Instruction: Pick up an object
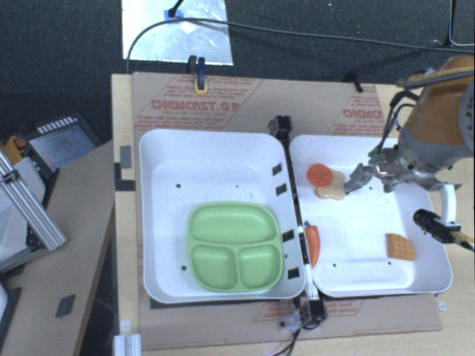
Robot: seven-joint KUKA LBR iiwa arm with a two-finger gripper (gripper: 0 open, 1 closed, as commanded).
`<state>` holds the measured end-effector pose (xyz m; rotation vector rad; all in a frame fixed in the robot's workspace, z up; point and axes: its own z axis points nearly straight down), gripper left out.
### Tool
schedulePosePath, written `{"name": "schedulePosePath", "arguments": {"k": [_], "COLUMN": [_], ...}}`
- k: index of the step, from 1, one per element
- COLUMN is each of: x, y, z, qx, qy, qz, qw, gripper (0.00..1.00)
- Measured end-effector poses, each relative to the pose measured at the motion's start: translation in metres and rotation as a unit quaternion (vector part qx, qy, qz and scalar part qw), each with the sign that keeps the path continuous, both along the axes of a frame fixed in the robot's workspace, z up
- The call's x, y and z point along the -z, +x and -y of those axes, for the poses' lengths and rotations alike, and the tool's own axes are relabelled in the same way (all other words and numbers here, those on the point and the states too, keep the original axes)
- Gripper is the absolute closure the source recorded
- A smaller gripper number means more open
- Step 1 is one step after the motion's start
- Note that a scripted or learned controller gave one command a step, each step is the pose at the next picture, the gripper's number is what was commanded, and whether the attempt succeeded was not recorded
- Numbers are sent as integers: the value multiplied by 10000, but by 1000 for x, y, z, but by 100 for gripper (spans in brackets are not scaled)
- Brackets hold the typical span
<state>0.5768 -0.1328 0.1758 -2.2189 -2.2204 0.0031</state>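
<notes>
My gripper (361, 178) hangs over the upper middle of the right bin (371, 277), reaching in from the right. Just left of it lie a round red-orange piece (320, 174) and a pale beige piece (331, 192), touching each other. The gripper tip is close to the beige piece, and nothing shows held in it. A red-orange elongated piece (312, 244) rests against the bin's left wall. A small tan waffle-like square (401, 247) sits near the right wall.
The left bin (167, 169) holds a green three-compartment plate (234, 245) at its front. A black divider strip (291, 191) runs between the bins. Cardboard (245, 102) lies under both bins.
</notes>
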Motion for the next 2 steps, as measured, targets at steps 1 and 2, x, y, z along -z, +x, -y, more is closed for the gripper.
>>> {"name": "schedulePosePath", "arguments": {"k": [1,2], "x": [62,48], "y": [2,4], "z": [2,3], "qx": [-1,-5], "qy": [4,-7], "qz": [-7,33], "qw": [10000,10000], "gripper": [0,100]}}
